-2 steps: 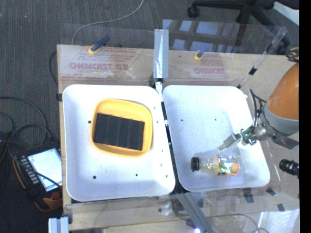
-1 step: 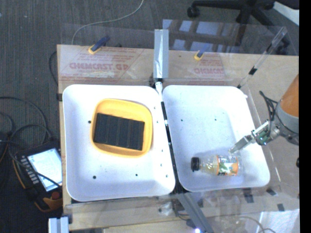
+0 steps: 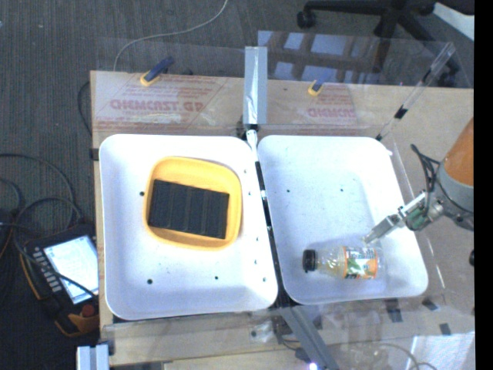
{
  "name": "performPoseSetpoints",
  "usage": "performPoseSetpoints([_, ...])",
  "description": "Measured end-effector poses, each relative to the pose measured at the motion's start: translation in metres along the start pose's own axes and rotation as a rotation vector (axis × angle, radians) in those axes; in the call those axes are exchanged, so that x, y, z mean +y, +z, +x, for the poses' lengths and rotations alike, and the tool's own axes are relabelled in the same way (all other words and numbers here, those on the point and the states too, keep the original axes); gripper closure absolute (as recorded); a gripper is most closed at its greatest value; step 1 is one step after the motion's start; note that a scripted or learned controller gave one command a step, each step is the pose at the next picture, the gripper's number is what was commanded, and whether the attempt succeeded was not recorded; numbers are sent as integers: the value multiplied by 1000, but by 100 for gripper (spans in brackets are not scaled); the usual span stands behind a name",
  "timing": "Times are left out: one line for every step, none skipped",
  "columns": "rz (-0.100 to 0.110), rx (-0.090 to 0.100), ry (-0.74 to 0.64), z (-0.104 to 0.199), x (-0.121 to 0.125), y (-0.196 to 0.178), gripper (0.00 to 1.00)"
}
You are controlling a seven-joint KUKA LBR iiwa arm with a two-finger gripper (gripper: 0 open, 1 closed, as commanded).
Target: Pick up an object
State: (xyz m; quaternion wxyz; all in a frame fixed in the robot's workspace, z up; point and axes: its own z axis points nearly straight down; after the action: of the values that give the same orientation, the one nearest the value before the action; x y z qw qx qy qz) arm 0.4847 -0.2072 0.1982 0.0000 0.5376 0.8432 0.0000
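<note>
A small plastic bottle (image 3: pixel 345 263) with a black cap and a colourful label lies on its side near the front of the right bin (image 3: pixel 331 176). The gripper (image 3: pixel 375 234) reaches in from the right edge, just above and to the right of the bottle's base. Its thin tip points down-left toward the bottle. Nothing shows between its fingers. In the left bin (image 3: pixel 123 230) sits a yellow dish (image 3: pixel 192 203) holding a black ridged block (image 3: pixel 189 209).
A grey upright post (image 3: pixel 254 91) stands at the back between the bins. Clear plastic sheets cover the bench behind. A cable and a small device (image 3: pixel 65 264) lie on the floor at the left.
</note>
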Motion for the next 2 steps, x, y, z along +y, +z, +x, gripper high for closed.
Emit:
performPoseSetpoints([-8,-8,101,10,7,105,0])
performPoseSetpoints([-18,-12,191,79,43,106,0])
